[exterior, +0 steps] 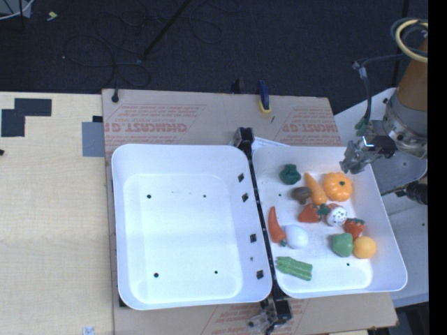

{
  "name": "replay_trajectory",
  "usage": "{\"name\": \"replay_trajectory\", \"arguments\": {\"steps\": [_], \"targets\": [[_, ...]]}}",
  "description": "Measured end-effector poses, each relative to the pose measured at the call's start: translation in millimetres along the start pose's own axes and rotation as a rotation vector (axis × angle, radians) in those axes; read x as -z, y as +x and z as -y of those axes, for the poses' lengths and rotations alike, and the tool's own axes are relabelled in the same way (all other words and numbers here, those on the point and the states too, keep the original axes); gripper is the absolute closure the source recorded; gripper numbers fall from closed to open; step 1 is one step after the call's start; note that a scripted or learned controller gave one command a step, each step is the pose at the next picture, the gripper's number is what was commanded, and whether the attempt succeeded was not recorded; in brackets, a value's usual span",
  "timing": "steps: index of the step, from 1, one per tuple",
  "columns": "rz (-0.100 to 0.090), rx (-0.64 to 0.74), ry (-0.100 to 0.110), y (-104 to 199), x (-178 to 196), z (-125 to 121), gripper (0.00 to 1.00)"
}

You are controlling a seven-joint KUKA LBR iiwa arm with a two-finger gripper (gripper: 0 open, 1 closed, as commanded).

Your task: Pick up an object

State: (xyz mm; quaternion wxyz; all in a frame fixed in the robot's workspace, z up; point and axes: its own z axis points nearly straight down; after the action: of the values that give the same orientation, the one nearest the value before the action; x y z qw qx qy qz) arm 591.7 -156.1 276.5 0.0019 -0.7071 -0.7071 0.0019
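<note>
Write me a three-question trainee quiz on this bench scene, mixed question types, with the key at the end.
1. True or false: the toy foods all lie in the right bin, not the left bin.
2. Multiple choice: the gripper is A) over the middle of the left bin, B) at the right bin's far right rim, near the orange pumpkin, C) down on the green bean pod.
3. Fill in: the white egg lies beside the red ______, close to the divider between the bins.

Key: 1 true; 2 B; 3 chili pepper.
</note>
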Motion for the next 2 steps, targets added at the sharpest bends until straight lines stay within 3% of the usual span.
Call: {"name": "replay_trajectory", "arguments": {"steps": [1,2], "targets": [[-0.003,-0.001,0.007,3.4,-102.8,34.7,1.0],[-0.003,-0.002,0.004,-8.4,-177.5,92.5,1.0]]}}
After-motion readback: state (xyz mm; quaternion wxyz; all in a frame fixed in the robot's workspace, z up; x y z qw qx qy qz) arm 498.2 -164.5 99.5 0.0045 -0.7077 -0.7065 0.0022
